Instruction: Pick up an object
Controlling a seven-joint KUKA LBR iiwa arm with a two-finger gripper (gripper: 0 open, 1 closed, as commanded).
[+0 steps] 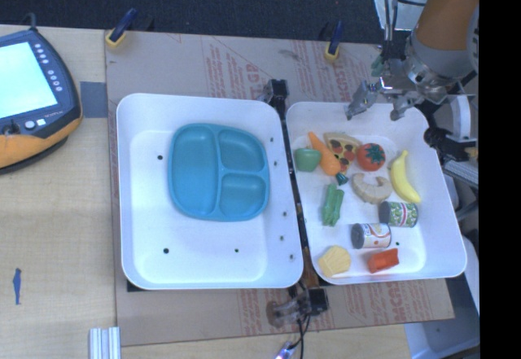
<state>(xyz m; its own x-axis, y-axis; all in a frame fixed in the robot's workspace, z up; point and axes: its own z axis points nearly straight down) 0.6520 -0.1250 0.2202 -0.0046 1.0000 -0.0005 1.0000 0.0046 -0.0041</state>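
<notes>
1. The arm (446, 7) is cut off by the picture's top edge.
2. The tablet (28, 97) at the bench's left edge is cropped on its left side.
3. The labels on the two small cans (383, 225) near the right bin's (440, 260) right edge are too small to read.

We see a light blue divided plate (220, 172) in the white bin (138, 186) at the left. In the white right bin (444, 211) lie a yellow banana (404, 177), a red tomato (371, 155), an orange carrot (323, 155) and a green pepper (307, 159). At the upper right, the arm (448, 11) has an orange band.
</notes>
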